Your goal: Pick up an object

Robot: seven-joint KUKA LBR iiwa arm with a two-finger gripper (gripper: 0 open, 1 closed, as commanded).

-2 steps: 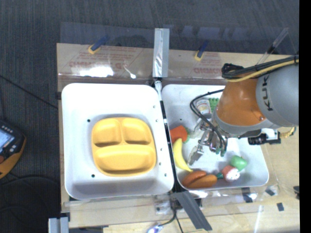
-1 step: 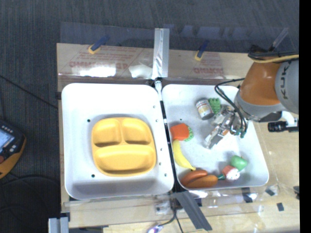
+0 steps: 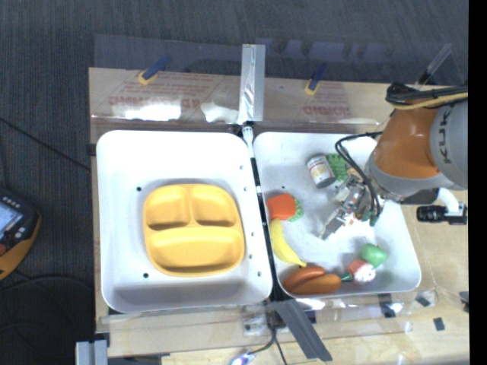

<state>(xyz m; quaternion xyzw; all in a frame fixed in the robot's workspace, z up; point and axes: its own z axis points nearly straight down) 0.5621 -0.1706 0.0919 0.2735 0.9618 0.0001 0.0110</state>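
Observation:
My gripper [image 3: 333, 225] hangs low over the middle of the right bin [image 3: 396, 226], reaching in from the right below the orange wrist band. It sits over bare bin floor, with nothing seen in it. A small can [image 3: 320, 169] lies just up-left of it. An orange fruit with a green leaf [image 3: 282, 206] lies to its left, and a banana [image 3: 283, 247] below that. A reddish-brown sausage [image 3: 312, 280], a strawberry [image 3: 363, 271] and a green piece [image 3: 374, 253] lie along the bin's front edge.
The left bin [image 3: 122, 158] holds a yellow divided plate [image 3: 194, 228]. A raised divider [image 3: 259, 204] separates the two bins. A metal post [image 3: 252, 82] stands behind the bins at the middle. Cables trail from the wrist over the right bin's back corner.

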